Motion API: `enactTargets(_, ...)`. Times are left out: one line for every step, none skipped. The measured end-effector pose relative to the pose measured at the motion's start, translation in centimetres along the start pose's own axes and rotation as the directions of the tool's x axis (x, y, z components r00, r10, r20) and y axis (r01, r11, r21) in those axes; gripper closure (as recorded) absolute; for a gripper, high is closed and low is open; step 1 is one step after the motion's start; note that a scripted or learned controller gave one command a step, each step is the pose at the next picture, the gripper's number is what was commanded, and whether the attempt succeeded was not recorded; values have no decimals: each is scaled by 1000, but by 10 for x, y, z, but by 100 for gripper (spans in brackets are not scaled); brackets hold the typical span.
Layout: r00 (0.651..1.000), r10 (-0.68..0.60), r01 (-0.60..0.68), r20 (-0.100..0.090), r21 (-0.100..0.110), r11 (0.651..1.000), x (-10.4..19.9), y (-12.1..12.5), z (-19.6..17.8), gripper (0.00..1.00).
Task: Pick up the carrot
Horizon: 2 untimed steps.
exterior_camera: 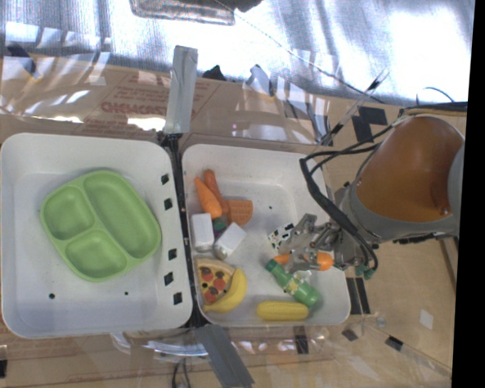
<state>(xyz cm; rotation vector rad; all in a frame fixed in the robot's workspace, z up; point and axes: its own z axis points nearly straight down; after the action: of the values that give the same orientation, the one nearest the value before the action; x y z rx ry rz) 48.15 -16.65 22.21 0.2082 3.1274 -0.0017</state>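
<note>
An orange tapered carrot (209, 197) lies in the upper left of the right bin (261, 159), close to the divider between the bins. My gripper (306, 249) hangs low over the right side of that bin, well to the right of this carrot. An orange piece (324, 260) shows just beneath the gripper and pokes out on both sides of it. I cannot make out whether that piece is gripped or simply lying under the gripper.
The left bin holds a green divided plate (100, 223). The right bin also holds an orange block (241, 210), white blocks (230, 240), a pizza slice (213, 279), a banana (236, 292), a yellow corn cob (282, 311), a green bottle (296, 287) and a black-and-white toy (281, 234).
</note>
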Motion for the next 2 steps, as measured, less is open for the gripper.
enactTargets(1000,-3,2,3,0,1000,-2,0,-10,100)
enactTargets(1000,-5,5,7,1,1000,-3,1,-19,100)
